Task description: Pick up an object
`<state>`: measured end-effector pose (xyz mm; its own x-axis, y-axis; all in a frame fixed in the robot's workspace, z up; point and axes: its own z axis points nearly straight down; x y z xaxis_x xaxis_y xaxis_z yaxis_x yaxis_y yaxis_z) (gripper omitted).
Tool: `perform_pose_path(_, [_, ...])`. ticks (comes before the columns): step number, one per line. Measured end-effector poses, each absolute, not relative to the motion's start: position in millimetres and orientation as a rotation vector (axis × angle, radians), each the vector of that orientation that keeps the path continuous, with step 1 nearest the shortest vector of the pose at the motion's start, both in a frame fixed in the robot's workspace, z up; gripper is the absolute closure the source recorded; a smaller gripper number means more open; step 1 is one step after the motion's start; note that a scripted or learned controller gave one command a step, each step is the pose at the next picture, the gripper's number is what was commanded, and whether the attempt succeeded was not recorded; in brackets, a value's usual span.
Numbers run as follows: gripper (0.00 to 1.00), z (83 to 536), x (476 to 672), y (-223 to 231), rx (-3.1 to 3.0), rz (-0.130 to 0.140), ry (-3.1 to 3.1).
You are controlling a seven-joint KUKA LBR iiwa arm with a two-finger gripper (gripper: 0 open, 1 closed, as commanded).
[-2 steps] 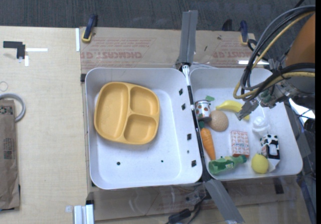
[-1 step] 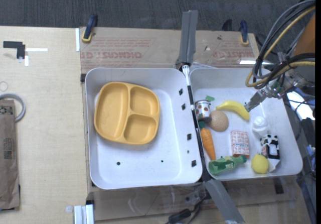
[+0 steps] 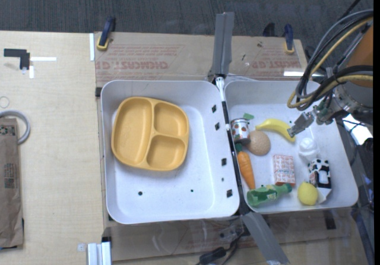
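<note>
Lowest in view, a green bottle [image 3: 268, 194] and lemon [image 3: 307, 193] lie along the right bin [image 3: 350, 195]'s front wall. Farther back, the gripper [image 3: 303, 122] hovers beside the banana [image 3: 276, 127]; finger spread I cannot tell. Closing off-centre could nudge the curved banana aside.

Both bins [image 3: 119, 198] looking like smooth white plastic, slightly glossy. Yellow tray [image 3: 149, 133] showing as matt plastic. Banana [image 3: 274, 127], carrot [image 3: 246, 169] and lemon [image 3: 307, 193] appearing smooth, plastic-like. Bench [image 3: 53, 169] reading as pale wood grain. Cardboard [image 3: 160, 59] behind lying matt brown. Gripper [image 3: 303, 123] showing grey metal.
</note>
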<state>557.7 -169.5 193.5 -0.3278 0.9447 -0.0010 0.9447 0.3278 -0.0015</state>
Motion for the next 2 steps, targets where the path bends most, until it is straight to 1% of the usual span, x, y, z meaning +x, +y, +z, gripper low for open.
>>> perform_pose_path(1, [0.00,93.7,605.6,-175.8,-1.849,0.003,-2.543])
perform_pose_path(2, [1.00,103.4,606.4,-175.9,-1.848,0.005,-2.548])
